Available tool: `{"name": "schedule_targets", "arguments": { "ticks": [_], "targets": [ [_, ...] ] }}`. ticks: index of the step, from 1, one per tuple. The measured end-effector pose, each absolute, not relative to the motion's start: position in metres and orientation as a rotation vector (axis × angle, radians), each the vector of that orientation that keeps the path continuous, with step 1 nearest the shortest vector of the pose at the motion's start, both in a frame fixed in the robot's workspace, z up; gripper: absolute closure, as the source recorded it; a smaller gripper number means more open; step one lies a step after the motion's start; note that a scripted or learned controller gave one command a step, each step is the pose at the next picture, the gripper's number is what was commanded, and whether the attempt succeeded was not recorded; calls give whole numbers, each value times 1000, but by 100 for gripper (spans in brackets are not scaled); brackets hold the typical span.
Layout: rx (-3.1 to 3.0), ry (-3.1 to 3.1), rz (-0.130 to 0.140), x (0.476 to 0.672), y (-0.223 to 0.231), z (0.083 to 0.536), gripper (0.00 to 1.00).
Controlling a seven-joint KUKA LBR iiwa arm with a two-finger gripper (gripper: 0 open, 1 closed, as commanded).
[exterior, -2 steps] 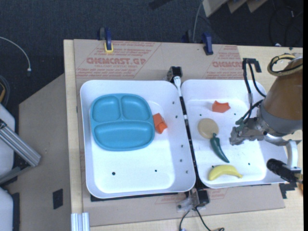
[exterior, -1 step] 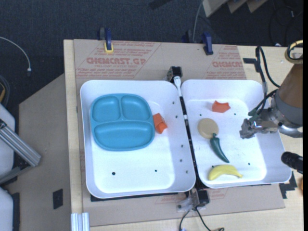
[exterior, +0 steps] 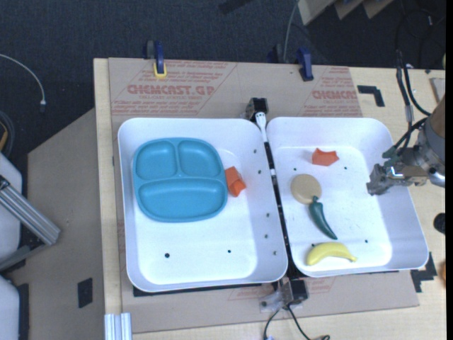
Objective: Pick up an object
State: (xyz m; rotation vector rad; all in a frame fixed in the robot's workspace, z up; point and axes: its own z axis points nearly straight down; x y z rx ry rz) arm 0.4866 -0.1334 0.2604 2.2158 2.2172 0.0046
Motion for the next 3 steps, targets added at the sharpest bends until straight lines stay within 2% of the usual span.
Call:
{"name": "schedule_targets", "arguments": {
  "ticks": [2, 3],
  "targets": [
    [2212, 2228, 5, 540, -45, 255, 100],
    [2214, 2225, 3, 558, -4, 252, 100]
  ]
}}
